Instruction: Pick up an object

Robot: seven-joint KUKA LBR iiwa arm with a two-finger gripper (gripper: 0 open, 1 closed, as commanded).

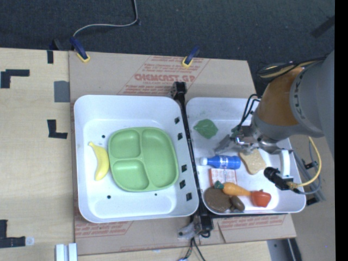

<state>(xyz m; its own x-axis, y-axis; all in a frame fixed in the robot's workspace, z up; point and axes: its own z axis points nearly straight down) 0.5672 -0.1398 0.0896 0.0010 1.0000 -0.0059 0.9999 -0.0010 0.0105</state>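
Note:
My gripper (pixel 229 143) hangs over the right bin (pixel 239 106), reaching in from the right below the orange band of the arm. It sits between a green leaf-shaped piece (pixel 205 128) to its upper left and a blue bottle (pixel 222 161) lying just below it. A slice of bread (pixel 253 161) lies right of the bottle, partly under the wrist. Along the bin's front lie a red-and-white box (pixel 223 175), a carrot (pixel 237 189), a red tomato-like piece (pixel 261 198) and a brown round cookie (pixel 217 200). Nothing shows in the gripper's grasp.
The left bin (pixel 87 113) holds a green divided plate (pixel 144 158) and a yellow banana (pixel 100 161) beside it. A black divider (pixel 185 140) runs between the bins. Cables (pixel 310 173) hang off the arm at the right bin's right rim.

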